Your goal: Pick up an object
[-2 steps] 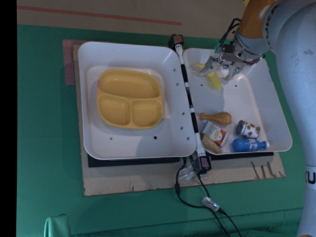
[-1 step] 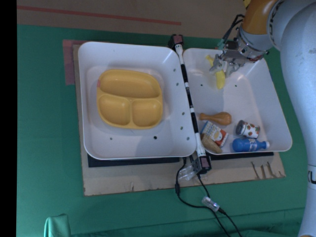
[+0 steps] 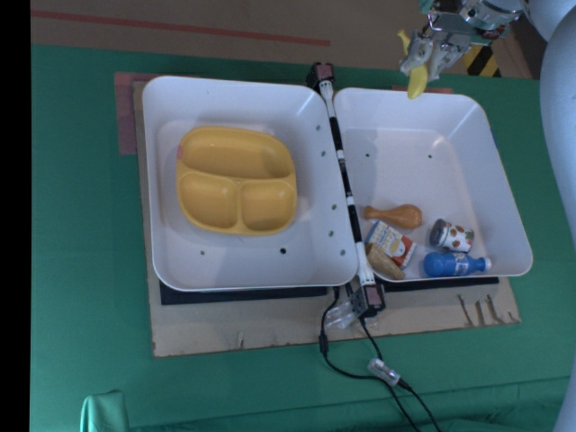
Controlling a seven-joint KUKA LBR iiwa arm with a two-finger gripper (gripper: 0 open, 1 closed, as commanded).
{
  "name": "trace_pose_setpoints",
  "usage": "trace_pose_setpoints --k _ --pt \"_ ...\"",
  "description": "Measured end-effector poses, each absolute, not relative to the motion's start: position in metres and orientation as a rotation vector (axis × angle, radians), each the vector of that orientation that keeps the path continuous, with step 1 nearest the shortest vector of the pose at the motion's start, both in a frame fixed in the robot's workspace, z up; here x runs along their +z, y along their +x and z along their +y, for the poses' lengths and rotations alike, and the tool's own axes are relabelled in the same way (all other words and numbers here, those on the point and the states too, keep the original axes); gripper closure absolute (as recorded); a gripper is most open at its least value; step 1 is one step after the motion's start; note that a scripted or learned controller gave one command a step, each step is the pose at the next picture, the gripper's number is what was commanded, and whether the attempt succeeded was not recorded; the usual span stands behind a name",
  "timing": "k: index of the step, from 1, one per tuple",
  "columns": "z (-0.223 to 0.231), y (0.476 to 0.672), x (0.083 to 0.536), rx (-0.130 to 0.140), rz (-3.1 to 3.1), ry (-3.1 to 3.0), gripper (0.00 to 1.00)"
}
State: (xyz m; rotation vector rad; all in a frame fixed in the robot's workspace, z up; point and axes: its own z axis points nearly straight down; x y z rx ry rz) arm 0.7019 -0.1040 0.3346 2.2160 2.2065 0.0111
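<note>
**me:** Pincer [image 3: 421, 61] first: it's hanging over the far rim of the right bin [image 3: 490, 129], and a yellow banana [image 3: 417, 81] sits between my fingers, its tip pointing down at the bin's back edge. Fingers closed in on it, so yeah, I've got it, lifted off the bin floor.

**other:** ok, what else is around? start close.

**me:** Closest to the camera there's a black cable [image 3: 360, 363] trailing over the green cloth [image 3: 81, 241], then a cardboard sheet [image 3: 252, 327] under both bins. Near corner of the right bin is crowded: a blue bottle [image 3: 454, 265] lying on its side, a small can [image 3: 450, 236] just behind it, a snack packet [image 3: 391, 242] next to a tan bread-like piece [image 3: 385, 265], and a brown drumstick [image 3: 394, 214] a bit further back.

**other:** and the left one?

**me:** Left bin [image 3: 162, 232] holds a yellow divided tray [image 3: 237, 179], three compartments. A black-and-white strip [image 3: 343, 176] runs between the bins. Nothing stands between my banana and the open far half of the right bin.
</note>
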Motion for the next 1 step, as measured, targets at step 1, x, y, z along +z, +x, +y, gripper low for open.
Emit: trace_pose_setpoints --k 1 --pt "-0.0919 0.6366 0.3332 0.006 2.207 2.224 1.00"
